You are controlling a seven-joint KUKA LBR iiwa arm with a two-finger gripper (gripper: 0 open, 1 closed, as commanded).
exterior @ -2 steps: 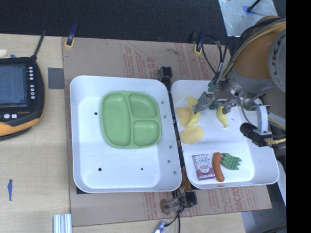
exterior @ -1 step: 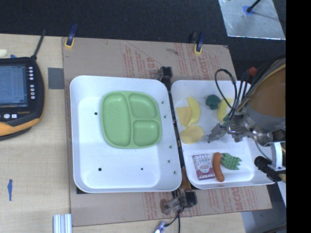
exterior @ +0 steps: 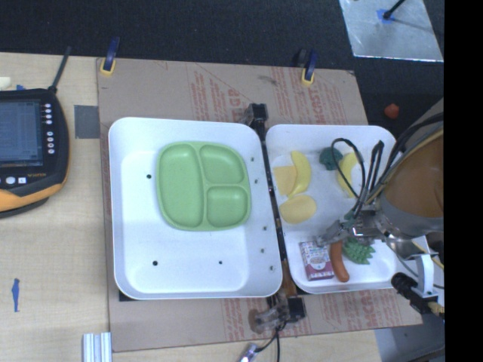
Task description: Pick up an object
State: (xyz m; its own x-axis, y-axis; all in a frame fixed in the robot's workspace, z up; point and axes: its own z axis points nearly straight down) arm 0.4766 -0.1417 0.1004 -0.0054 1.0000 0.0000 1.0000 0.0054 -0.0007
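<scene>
Two white bins are seen side by side on the bench, and the left bin (exterior: 128, 202) is taken up by a green divided plate (exterior: 202, 185) and not much else. All the pickable stuff is found in the right bin (exterior: 302, 138): yellow slices (exterior: 293, 179) near the left wall, a small red-and-white packet (exterior: 315, 260) at the near edge, an orange sausage-shaped piece (exterior: 339, 262) lying right beside the packet, a green spiky toy (exterior: 360, 252) just past that, and a dark green bit (exterior: 330, 157) up toward the far side. The gripper (exterior: 349, 231) is lowered into the right bin, just above the sausage piece and the green toy, with the arm's cables looped over it (which doesn't help the view at all). Whether the pincer is spread or pinched can't be told from here, and nothing is clearly seen between its tips, so no hold can be claimed. The step in hand is judged to be the descent onto a target, most likely the sausage piece or the green toy. For the next move, the tips would need to be settled around one item only, closed firmly, then raised straight up so the neighbours aren't dragged along.
</scene>
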